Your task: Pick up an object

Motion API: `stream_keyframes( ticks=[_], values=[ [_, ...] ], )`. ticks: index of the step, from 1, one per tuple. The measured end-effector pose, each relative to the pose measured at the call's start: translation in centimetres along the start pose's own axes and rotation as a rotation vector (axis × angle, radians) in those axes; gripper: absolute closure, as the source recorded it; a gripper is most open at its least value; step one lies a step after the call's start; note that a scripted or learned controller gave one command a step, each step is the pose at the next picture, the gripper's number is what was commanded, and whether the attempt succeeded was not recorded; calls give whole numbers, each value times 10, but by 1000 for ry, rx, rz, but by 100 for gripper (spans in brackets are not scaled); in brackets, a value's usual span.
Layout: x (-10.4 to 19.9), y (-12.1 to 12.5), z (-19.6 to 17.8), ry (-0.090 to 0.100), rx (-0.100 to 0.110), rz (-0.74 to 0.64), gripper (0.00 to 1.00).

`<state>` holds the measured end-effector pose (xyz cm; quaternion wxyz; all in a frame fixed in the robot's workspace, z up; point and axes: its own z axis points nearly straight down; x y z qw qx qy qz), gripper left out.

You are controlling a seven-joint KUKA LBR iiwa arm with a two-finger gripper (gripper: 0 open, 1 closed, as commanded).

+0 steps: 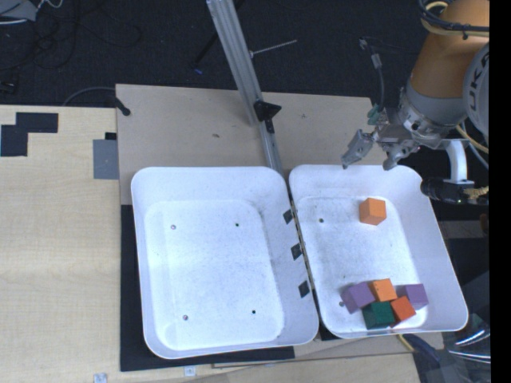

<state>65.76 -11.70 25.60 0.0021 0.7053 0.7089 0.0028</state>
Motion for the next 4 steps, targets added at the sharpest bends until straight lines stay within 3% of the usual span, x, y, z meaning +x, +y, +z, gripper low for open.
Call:
stream_keyframes(
  ticks=[1,2,3,4],
  values=[
    [-79,-10,87,-2,18,11,0],
    [-69,-19,169,0,11,5,0],
    [-70,-18,156,0,10,7,100],
    [-70,-18,156,-1,10,7,0]
  ],
)
